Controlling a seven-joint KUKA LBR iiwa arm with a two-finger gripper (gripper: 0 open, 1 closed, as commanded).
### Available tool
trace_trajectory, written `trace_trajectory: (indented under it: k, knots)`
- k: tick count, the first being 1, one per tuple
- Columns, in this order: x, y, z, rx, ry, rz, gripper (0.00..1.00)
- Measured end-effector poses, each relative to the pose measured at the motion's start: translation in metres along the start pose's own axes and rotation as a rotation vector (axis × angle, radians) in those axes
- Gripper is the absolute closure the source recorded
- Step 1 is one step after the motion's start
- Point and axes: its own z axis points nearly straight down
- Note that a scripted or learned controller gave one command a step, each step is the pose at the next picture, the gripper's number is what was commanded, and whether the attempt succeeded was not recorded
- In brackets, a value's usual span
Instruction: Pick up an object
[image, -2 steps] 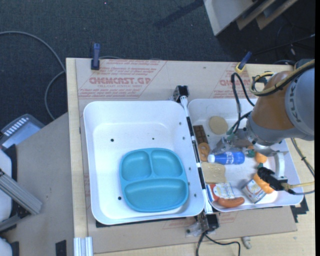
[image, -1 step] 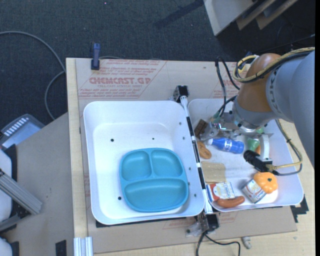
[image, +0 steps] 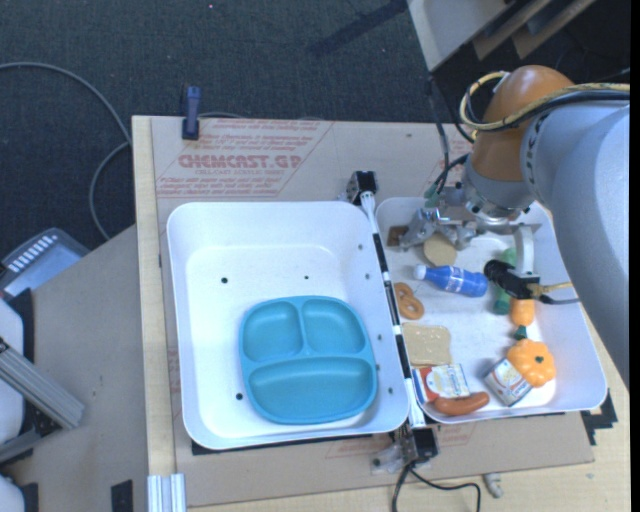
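Note:
My gripper (image: 447, 226) hangs low over the back of the right bin (image: 590, 375), reaching in from the right. Just in front of it lies a tan round biscuit (image: 438, 250), and a small brown piece (image: 398, 237) sits to its left. A blue bottle (image: 452, 280) lies on its side a little nearer the front. I see nothing held between the fingers.
The right bin also holds a pretzel (image: 406, 300), a square cracker (image: 428, 345), a red and white packet (image: 447, 381), a sausage (image: 460, 404), an orange pumpkin (image: 531, 362), a small carton (image: 506, 382) and an orange piece (image: 522, 312). A blue divided plate (image: 307, 358) lies in the left bin (image: 200, 240).

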Motion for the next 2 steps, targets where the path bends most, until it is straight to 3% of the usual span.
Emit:
trace_trajectory:
  k: [1,2]
  knots:
    - [-0.001,-0.036,0.001,-0.005,0.002,0.000,0.00]
    - [-0.004,0.000,0.000,-0.002,0.001,-0.001,0.00]
